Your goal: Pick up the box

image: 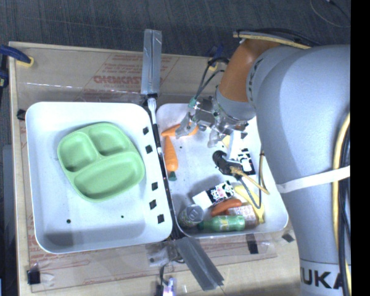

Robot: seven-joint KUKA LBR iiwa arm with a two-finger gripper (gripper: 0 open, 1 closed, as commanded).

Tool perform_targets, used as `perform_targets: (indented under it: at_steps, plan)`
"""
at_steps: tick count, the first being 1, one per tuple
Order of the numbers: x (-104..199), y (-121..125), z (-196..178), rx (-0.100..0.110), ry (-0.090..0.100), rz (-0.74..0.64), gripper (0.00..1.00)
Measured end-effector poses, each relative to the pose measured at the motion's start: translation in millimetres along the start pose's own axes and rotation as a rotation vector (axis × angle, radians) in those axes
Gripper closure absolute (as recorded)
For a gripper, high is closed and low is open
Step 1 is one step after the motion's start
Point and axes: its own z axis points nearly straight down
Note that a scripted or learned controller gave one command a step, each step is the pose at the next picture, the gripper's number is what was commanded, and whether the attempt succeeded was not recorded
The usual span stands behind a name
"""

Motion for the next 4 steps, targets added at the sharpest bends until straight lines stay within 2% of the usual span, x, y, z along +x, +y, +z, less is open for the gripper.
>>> perform_targets:
  at_steps: [1,2,3,4]
  plan:
    - [-34,-46,28,0.002,0.0,-0.015,0.0]
    - [-34,-46,19,0.005,0.0,-0.019,1.0]
    - [-72,-43,-61,-0.005,-0.001,-0.335,1.0]
    - [-98,-91,-112,-0.001,0.0,-0.263,1.0]
